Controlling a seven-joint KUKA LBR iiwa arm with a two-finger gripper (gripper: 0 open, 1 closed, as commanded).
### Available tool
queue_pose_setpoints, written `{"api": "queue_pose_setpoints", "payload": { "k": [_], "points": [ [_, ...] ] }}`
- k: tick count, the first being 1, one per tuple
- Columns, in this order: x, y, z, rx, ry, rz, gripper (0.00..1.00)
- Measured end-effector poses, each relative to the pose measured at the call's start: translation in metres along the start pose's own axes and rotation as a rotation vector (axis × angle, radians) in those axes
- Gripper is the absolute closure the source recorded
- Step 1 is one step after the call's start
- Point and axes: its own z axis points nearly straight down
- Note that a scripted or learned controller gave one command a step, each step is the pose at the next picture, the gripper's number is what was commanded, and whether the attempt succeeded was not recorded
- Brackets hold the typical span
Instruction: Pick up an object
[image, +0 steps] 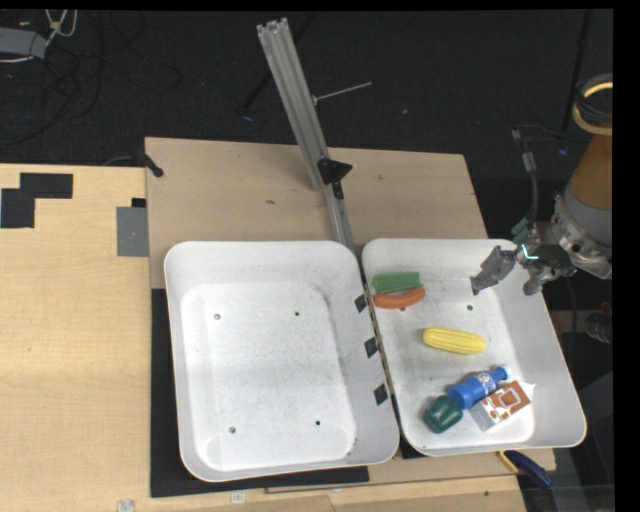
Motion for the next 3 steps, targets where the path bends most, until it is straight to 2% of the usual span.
{"api": "queue_pose_setpoints", "payload": {
  "k": [1,2,3],
  "points": [
    [0.000,0.001,-0.003,-0.005,-0.001,0.000,0.00],
    [0.004,-0.002,0.041,0.000,0.000,0.000,0.00],
    [0.005,-0.003,0.106,0.002,0.000,0.001,0.00]
  ]
}}
